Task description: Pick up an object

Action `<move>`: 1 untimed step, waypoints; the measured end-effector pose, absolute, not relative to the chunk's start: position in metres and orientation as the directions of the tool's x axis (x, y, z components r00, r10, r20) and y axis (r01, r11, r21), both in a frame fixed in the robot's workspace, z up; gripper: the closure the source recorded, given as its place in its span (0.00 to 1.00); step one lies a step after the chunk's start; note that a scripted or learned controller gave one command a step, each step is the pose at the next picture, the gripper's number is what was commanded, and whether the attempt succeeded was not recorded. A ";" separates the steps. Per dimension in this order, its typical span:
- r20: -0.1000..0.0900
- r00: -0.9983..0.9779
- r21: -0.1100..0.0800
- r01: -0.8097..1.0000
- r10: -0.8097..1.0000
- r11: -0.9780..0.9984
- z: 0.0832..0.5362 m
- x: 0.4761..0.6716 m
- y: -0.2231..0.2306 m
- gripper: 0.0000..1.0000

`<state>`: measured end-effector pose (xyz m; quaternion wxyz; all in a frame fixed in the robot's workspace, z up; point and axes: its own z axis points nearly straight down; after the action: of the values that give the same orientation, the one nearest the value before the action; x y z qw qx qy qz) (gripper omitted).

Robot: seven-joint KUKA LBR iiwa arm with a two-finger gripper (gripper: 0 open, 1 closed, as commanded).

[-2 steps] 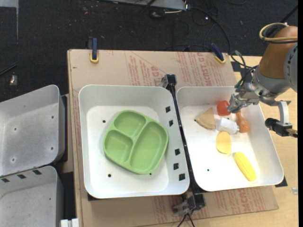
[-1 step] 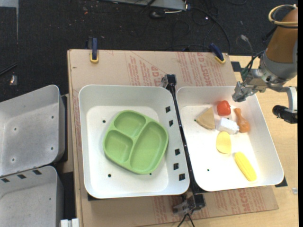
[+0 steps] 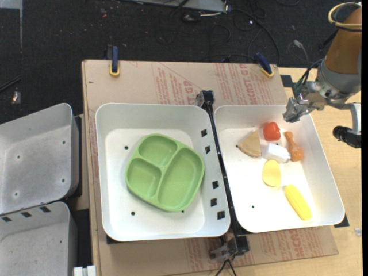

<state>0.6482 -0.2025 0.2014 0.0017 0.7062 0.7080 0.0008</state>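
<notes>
1. Gripper (image 3: 291, 115) hovers over the right bin's (image 3: 328, 171) far edge; can't tell its finger state.
2. Red tomato (image 3: 272, 131), tan wedge (image 3: 250, 145), orange carrot (image 3: 294, 146), yellow corn (image 3: 298, 202) lie inside.
3. Green plate (image 3: 165, 172) fills the left bin (image 3: 109, 154).

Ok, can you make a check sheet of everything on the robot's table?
Surface: brown board bearing left bin and right bin.
Job's things: tomato, carrot, tan wedge, white piece, pale yellow piece, yellow corn, all in right bin.
Clutter: green divided plate in left bin.
Grippers: gripper above right bin's far edge, holding nothing seen.
Cables: black wires on floor.
Surroundings: clamps, white panels.
</notes>
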 end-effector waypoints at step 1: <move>0.001 -0.007 0.000 1.000 1.000 0.007 0.216 0.636 -0.148 1.00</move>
<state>0.6359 -0.1483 0.2157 -0.0003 0.7047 0.7095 0.0007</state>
